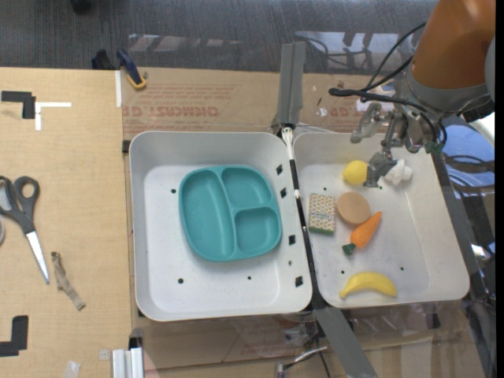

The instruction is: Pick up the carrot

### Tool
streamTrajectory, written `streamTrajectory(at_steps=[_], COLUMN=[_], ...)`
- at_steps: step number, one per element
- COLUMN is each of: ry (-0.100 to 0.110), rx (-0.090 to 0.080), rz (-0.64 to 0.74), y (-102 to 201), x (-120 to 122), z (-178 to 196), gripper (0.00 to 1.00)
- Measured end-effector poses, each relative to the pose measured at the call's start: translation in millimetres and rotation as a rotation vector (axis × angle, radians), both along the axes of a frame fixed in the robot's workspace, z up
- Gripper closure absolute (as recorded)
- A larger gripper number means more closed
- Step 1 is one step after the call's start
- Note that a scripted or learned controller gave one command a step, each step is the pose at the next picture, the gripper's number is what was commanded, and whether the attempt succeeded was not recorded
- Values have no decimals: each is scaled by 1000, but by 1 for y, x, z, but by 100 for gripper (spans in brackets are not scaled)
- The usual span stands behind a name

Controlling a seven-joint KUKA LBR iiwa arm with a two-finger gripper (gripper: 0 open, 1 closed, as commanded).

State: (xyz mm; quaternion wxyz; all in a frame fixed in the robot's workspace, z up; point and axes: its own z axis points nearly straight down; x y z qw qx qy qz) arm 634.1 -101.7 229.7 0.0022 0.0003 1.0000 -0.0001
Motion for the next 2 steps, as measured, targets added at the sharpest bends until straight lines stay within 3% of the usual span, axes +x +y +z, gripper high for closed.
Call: streamTrajectory(at_steps=[1,2], ry=[2,1], rx=[1,2], rz=[-481,-625], y=[4,-20], x=[-66,-136], z=[-124,-137], gripper=[0,0])
